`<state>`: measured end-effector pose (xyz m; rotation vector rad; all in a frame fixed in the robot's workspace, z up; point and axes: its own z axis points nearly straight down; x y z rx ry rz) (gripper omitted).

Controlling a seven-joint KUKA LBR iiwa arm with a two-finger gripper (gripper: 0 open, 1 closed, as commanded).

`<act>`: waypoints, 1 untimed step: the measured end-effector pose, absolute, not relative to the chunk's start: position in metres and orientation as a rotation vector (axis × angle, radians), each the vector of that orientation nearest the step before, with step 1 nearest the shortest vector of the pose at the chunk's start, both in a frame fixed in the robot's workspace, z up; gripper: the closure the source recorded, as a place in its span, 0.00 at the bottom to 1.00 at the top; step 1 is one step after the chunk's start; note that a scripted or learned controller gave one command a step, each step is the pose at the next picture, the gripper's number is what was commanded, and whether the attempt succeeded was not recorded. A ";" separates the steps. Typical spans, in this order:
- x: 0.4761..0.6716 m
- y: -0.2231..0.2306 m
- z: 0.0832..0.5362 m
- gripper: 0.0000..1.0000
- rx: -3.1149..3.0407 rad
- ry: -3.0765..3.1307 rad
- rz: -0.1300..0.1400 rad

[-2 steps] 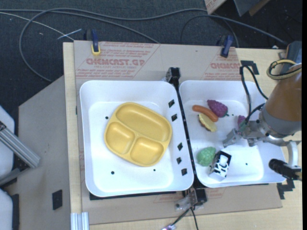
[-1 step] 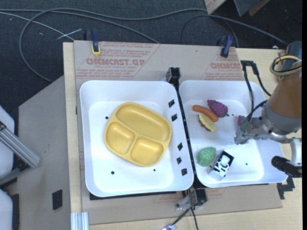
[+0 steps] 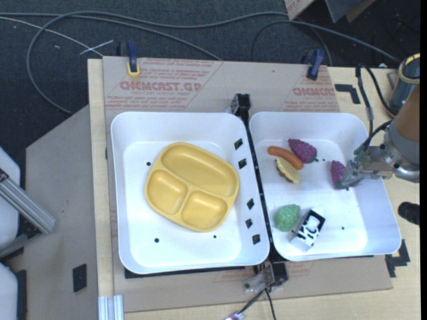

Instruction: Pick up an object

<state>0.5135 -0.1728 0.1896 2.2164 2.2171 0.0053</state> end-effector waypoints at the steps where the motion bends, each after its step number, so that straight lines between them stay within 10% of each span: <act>1: 0.515 -0.173 0.233 1.00 2.216 2.219 0.005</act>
